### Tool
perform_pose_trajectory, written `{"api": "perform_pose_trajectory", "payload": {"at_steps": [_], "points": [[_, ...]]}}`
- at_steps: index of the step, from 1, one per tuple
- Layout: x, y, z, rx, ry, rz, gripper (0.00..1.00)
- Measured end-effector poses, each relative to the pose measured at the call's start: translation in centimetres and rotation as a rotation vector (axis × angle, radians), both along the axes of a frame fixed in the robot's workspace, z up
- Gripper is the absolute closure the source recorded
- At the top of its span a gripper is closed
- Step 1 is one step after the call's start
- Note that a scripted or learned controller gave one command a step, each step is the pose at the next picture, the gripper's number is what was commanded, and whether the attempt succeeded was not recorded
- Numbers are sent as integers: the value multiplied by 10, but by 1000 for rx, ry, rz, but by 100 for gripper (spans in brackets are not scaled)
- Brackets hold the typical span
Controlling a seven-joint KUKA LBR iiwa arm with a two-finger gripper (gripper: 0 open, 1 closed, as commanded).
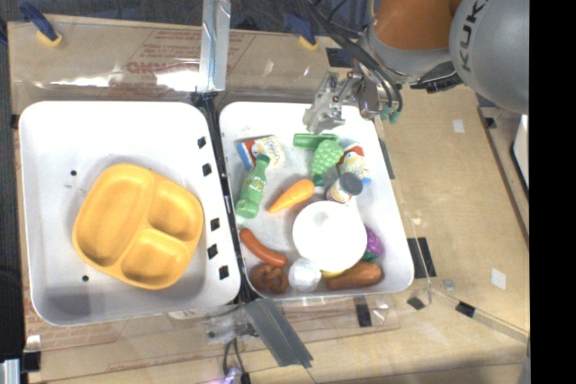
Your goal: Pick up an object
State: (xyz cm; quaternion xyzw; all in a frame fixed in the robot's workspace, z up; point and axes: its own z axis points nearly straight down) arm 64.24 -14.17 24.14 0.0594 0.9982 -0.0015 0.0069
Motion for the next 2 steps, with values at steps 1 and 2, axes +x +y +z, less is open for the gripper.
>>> {"api": "perform_pose_trajectory", "payload": {"at_steps": [1, 2], "points": [[0, 2, 7, 1, 5, 4, 100], [1, 2, 18, 0, 2, 7, 100]]}}
